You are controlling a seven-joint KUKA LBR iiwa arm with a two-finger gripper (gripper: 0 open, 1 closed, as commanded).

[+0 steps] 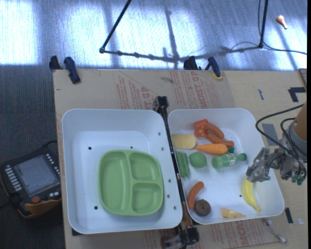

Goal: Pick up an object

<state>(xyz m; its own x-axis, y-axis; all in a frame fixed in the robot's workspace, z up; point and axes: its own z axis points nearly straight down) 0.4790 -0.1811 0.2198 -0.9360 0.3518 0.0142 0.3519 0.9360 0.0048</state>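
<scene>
The right white bin (225, 114) holds several toy foods. There is a yellow potato (184, 141), a carrot (212, 149), a green lime (197, 160), a small green bottle (228, 160) and green pea pods (182, 164). Nearer the front lie a red sausage (195, 193), a brown round piece (202, 207), a cheese wedge (232, 213) and a banana (250, 195). Orange-red pieces (208, 131) lie at the back. My gripper (258, 170) hangs over the bin's right side, just above the banana's upper end and right of the bottle. Nothing shows in its grasp.
The left white bin (78, 123) holds a green divided plate (130, 182). A control pendant (31, 183) rests on the floor at the left. Clamps (71, 69) grip the bench's back edge, and a black cable (272, 118) loops beside the right bin.
</scene>
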